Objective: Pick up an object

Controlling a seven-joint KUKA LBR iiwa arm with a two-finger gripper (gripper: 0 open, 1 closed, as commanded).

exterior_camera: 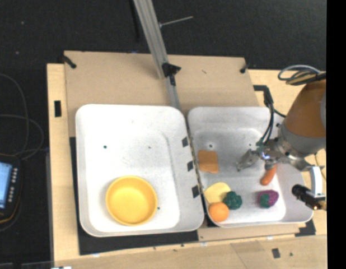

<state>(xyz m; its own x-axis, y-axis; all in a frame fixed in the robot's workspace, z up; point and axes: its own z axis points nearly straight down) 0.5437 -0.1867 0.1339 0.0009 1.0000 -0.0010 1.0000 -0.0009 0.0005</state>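
Note:
The right bin (229,122) holds an orange-brown block (208,162), a yellow lemon-like piece (216,191), an orange ball (219,212), a dark green piece (234,200), a purple piece (267,198) and a small orange carrot-like piece (268,176). My gripper (252,158) hangs over the middle of this bin, its fingers spread open with nothing between them. It sits right of the block and up-left of the carrot piece.
The left bin (128,133) holds a yellow bowl (131,200) near its front. A metal rail (153,32) slants in from the top toward the gap between the bins. A black cable (269,119) hangs by the arm.

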